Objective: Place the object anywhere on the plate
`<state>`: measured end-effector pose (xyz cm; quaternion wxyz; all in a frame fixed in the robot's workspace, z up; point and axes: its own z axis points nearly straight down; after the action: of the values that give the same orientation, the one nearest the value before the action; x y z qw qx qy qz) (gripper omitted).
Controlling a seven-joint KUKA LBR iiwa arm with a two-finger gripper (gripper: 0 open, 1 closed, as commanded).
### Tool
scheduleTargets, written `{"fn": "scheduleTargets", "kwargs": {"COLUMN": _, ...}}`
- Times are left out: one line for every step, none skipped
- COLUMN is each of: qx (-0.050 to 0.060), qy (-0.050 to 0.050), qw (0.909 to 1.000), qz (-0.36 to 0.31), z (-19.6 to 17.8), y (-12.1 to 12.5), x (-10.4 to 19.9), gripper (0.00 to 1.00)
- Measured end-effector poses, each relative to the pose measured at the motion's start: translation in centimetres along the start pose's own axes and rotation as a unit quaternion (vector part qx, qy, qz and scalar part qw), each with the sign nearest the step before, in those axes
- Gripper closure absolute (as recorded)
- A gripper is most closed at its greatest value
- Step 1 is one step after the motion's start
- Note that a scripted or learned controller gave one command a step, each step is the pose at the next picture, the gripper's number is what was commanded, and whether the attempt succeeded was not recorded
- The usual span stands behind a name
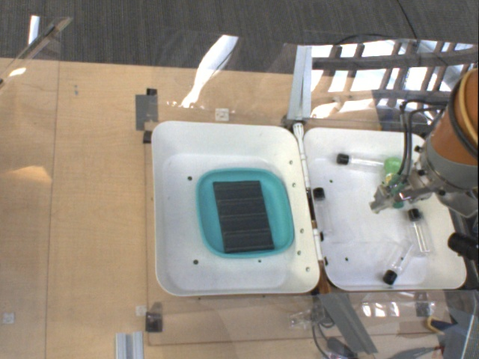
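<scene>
So from where the overhead camera sits, the pale wooden worktop (82, 200) has two shallow white plastic bins side by side. The left white bin (172, 268) carries the teal square plate (206, 200), and there's a dark ribbed rectangular slab (242, 216) lying flat in the middle of it, taking up most of the plate's floor. The right white bin (352, 268) has the loose stuff: three clear plastic tubes with black caps, one near the bin's far edge (358, 159), one toward its right edge (416, 230), one at the near right corner (397, 266), plus a small black cap (317, 194) right by the bin's left edge.

The grey arm with the orange band (458, 137) comes in over the right edge of that bin, and the jaws (389, 193) sit low near the bin's middle-right. There's a small green object (392, 165) right up against them on the far side, which I'd guess is the thing to move. Honestly can't tell whether the jaws are spread or pinched, or whether the green thing is actually in them.

What could go sideways: if the grip is only grazing that green piece, it drops on the lift, or snags on the ridge between bins. And with the dark slab hogging the plate, a sloppy release could bounce it off into the white bin.
</scene>
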<state>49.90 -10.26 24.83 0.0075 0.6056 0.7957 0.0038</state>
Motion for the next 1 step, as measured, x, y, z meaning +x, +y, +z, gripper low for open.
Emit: {"fn": "scheduleTargets", "kwargs": {"qx": 0.005, "qy": 0.003, "qw": 0.9998, "qz": -0.021, "z": 4.34, "y": 1.56, "x": 7.37, "gripper": 1.0}}
